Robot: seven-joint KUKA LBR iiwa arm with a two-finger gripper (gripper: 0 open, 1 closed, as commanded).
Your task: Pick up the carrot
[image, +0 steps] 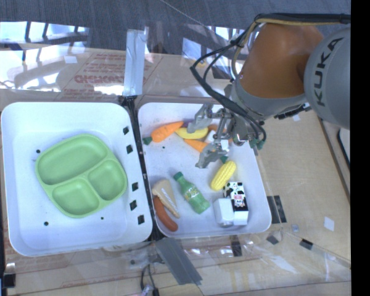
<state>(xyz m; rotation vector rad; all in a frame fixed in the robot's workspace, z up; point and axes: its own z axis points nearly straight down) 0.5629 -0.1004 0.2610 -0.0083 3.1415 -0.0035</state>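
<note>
The carrot (167, 131) lies in the right bin (259, 193), near the bin's far left corner, its green top end pointing toward the divider between the two bins. It rests flat on the bin floor. Its orange tip lies just beside a banana (193, 132), with a second orange piece (197, 144) next to that.

The gripper (213, 142) hangs over the far half of the right bin, to the right of the carrot and close to the banana. Nothing sits between its fingers. Whether the fingers are spread or pressed together cannot be told from this view; cables and the wrist body clutter the area.

Other contents of the right bin: a corn cob (223, 174) near the right edge, a green bottle (192, 193) in the middle, a milk carton (236, 197) and a white cup (223, 212) near the near right corner, and a hot dog (165, 206) at the near left corner. The left bin (12, 165) carries a green divided plate (80, 174).

Task status, as judged: the pick is not yet done. Remaining steps: align the gripper over the carrot, descend, close on it, and lift. The adjacent banana may obstruct a clean grasp.
</note>
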